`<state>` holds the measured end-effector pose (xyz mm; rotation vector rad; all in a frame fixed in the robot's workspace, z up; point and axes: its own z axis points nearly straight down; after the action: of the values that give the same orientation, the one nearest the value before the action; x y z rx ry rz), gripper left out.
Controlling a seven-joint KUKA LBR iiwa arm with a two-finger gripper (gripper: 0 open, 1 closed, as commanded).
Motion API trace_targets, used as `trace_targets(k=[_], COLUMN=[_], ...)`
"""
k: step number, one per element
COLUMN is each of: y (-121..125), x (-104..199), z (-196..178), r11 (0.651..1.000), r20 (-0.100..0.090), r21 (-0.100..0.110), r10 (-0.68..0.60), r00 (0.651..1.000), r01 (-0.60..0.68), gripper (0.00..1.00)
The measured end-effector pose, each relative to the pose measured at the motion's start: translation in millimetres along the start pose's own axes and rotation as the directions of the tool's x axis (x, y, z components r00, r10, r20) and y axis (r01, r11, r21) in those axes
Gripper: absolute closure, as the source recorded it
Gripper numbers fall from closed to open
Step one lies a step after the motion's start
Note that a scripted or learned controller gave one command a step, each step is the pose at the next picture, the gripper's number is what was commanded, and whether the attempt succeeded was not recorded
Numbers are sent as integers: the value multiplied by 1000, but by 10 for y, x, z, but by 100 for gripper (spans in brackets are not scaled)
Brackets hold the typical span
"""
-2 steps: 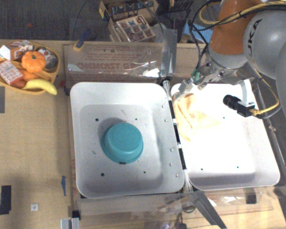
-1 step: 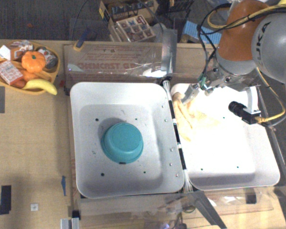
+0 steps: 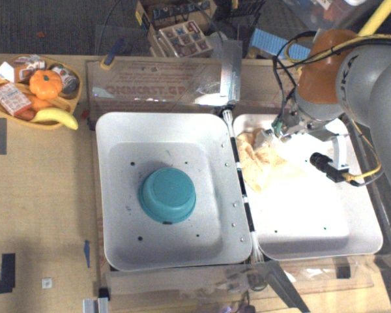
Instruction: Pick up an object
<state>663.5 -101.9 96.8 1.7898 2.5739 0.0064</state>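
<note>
- Where the arm (image 3: 352,77) comes in from the upper right of the frame, you see its orange band above the wrist, and the gripper (image 3: 281,128) hangs low over the upper left corner of the right bin (image 3: 326,240)
- You cannot tell how the gripper is set – glare washes that spot out
- Just below and left of the gripper a pale, crumpled object (image 3: 257,158) lies in the right bin, close against the wall shared with the left bin (image 3: 117,240)
- In the left bin you see a teal bowl (image 3: 169,194), upside down, near the middle of the floor
- At the upper left of the frame a basket of toy food (image 3: 34,91) rests on the bench, well apart from both bins
</note>
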Motion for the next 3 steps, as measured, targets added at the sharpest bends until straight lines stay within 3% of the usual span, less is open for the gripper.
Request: trace_targets(k=[2, 3], y=[-531, -653], x=[208, 151], z=[28, 29], r11=[991, 993], r20=[6, 4], r21=[-12, -12], r10=[-133, -118], r00=[991, 993], r01=[133, 118], gripper=[0, 0])
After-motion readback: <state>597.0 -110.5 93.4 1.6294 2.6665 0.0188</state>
